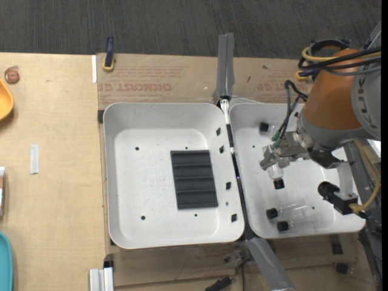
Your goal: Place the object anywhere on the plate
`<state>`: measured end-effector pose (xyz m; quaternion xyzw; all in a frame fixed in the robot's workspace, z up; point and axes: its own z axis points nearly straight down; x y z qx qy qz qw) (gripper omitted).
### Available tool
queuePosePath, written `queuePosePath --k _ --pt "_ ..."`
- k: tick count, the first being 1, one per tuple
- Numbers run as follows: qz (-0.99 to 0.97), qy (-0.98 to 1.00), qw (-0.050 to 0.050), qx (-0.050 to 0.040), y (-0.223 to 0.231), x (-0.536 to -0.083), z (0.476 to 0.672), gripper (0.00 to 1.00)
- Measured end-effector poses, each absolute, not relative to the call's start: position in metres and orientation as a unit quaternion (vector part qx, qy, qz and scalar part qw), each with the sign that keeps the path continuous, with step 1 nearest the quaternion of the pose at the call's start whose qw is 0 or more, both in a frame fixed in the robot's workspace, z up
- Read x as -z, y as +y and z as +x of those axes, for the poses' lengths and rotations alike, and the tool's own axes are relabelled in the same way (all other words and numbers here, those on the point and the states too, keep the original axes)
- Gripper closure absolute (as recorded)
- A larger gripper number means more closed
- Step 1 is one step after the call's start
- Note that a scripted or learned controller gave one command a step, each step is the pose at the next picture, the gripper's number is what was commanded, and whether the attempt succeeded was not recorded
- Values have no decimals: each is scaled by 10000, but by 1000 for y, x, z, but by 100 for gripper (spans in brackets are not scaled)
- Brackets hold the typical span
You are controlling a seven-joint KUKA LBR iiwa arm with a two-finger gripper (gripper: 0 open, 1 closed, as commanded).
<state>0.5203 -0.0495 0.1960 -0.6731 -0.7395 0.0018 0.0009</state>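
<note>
The plate (194, 179) is a dark, ribbed rectangle lying flat in the middle of the left bin (121, 162). My gripper (275, 166) hangs over the centre-left of the right bin (254, 223), well to the right of the plate. Directly under its tip is a small clear vial with a black cap (278, 183); whether the vial is gripped or only lies beneath the tip is unclear. Another clear vial (290, 210) with a black cap lies near the bin's front.
More small black-capped pieces lie in the right bin at the back (264, 127) and at the front (282, 226). A grey divider post (225, 65) stands between the bins. An orange dish (3, 102) lies on the bench at far left.
</note>
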Motion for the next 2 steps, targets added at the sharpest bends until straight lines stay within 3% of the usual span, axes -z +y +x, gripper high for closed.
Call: queuePosePath --k 1,2 --pt "-6039 -7970 4 -16 4 -190 577 100" --pt "-6340 -7733 8 -20 83 -190 549 100"
